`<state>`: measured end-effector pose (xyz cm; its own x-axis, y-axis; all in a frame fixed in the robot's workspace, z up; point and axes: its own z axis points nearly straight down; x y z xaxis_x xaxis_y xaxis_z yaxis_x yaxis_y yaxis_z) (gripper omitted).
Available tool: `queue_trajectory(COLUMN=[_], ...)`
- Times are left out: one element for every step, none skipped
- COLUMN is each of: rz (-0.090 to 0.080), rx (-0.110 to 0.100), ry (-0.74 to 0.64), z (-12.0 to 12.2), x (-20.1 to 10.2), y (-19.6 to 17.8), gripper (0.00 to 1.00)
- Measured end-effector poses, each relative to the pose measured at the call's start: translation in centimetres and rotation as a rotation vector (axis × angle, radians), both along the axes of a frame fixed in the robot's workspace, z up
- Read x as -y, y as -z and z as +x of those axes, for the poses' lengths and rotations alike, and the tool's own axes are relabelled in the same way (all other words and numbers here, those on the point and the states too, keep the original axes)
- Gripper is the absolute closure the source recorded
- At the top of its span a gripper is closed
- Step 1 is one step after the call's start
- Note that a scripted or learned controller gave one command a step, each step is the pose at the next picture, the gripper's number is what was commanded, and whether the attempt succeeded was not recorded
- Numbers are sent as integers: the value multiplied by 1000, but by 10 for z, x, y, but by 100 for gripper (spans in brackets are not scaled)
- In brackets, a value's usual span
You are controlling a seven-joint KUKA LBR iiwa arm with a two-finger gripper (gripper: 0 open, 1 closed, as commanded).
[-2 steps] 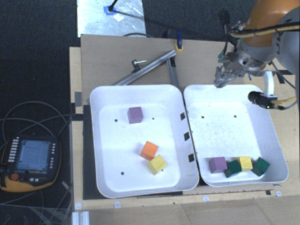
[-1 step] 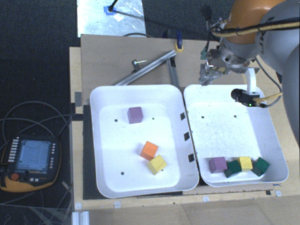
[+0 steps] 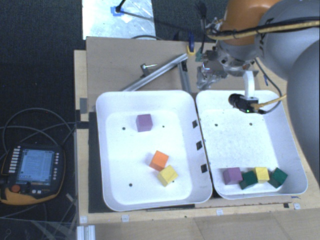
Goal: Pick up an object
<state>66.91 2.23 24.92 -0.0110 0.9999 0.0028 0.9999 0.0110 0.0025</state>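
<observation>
Two bins: left bin has purple cube toward far edge, orange cube touching yellow cube mid-near. Right bin near edge: purple, green, yellow, green blocks in a row. Gripper over right bin's far-left corner, grip state can't tell; no legible labels.

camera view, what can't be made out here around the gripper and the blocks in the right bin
- Gripper: blurred and tucked under the wrist, finger state unreadable.
- Green block: partly covered by the yellow block, shape unclear.
- Right bin: its right wall is partly covered by the arm.
</observation>
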Motion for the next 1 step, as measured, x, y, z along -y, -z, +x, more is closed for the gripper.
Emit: queue_trajectory(rz=[-1], rx=[-3], ry=[0], z=[-10], x=[-56], y=[14], gripper=[100])
